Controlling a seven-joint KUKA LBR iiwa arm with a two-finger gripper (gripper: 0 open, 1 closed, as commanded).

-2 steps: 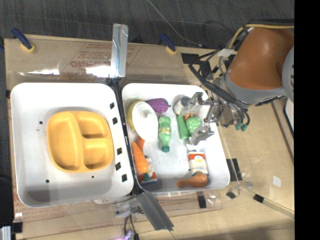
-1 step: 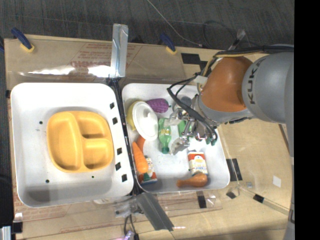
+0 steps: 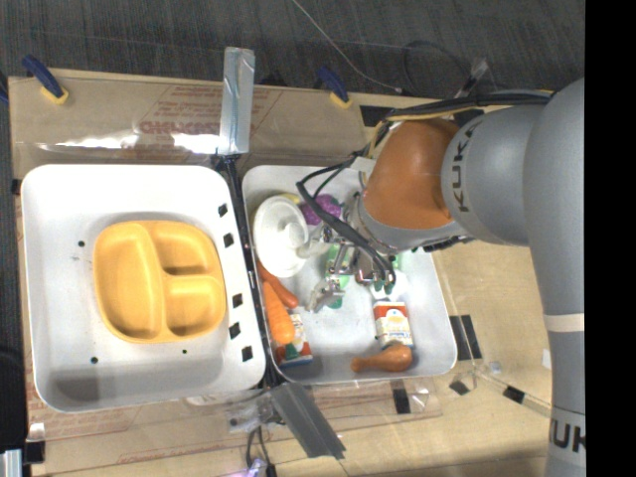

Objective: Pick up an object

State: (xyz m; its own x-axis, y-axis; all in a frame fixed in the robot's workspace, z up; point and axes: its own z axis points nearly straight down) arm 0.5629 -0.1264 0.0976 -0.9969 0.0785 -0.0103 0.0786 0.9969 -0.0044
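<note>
My gripper hangs low over the middle of the right bin, under the orange wrist band. Just beneath it lies a small green item. A white bowl sits to its left, with a purple object behind that. A carrot lies along the bin's left wall. A small bottle with a red and white label and a brown drumstick-shaped toy lie at the front. I see nothing lifted.
The left bin holds a yellow divided plate. The grey arm covers the right bin's far right side. Black cables loop over the bin's back edge.
</note>
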